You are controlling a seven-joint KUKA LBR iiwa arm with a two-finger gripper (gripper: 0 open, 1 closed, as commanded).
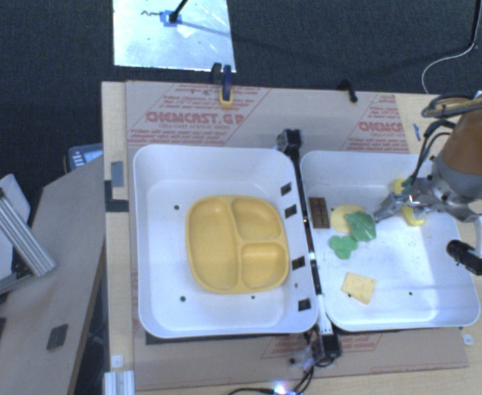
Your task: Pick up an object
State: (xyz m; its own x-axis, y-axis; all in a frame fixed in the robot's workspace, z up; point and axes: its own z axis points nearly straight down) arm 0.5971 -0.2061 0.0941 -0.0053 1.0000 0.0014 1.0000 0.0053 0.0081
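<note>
In the right bin [438,303] lie a yellow round piece [344,216], a green leafy toy [361,225] over it, a smaller green piece [341,246] and a flat yellow cracker-like square [358,286]. The arm [471,151] comes in from the right at the bin's upper right. Its gripper [407,202] sits low near the bin's back right part, beside a small yellow object [413,217], just right of the green leafy toy.
The left bin [167,179] holds a yellow divided plate [237,243]. A black divider with clips [303,220] runs between the bins. Cardboard [192,113] lies under both bins. A black part of the arm [470,258] hangs over the right bin's right edge.
</note>
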